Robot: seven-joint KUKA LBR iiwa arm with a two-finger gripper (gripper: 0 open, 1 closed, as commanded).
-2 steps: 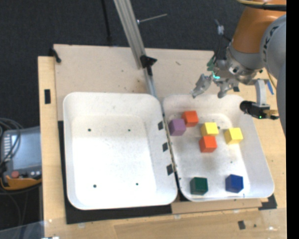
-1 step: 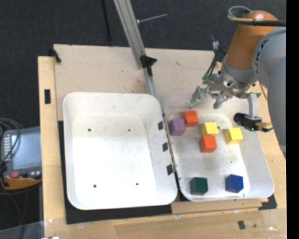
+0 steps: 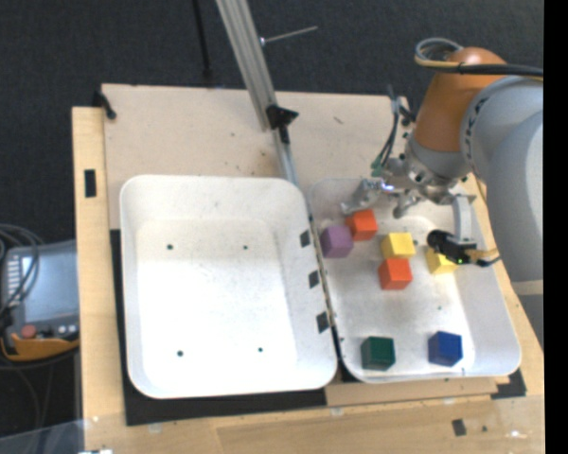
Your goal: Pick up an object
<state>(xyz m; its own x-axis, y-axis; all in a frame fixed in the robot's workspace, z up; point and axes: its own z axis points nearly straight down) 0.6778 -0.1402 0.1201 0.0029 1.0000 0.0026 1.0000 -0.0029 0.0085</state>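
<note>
Blocks, 7, in the right bin (image 3: 497, 324): purple (image 3: 336, 241) by the left wall, orange (image 3: 363, 223) beside it, yellow (image 3: 397, 246) touching a second orange (image 3: 395, 273), small yellow (image 3: 439, 261) to the right, green (image 3: 379, 352) and blue (image 3: 445, 347) along the near edge. Pincer (image 3: 398, 189) hangs over the bin's far end just above the first orange block; whether its tips are apart or together cannot be told. Left bin (image 3: 133, 197) adjoins on the tabletop (image 3: 170, 121).

The pale wooden desk (image 3: 194, 126) carries two shallow white plastic bins touching side by side: the larger left bin (image 3: 137, 206) toward 9 o'clock and the right bin (image 3: 497, 334) toward 3 o'clock. A slanted grey aluminium post (image 3: 251, 50) rises from the desk near 12 o'clock.
</note>
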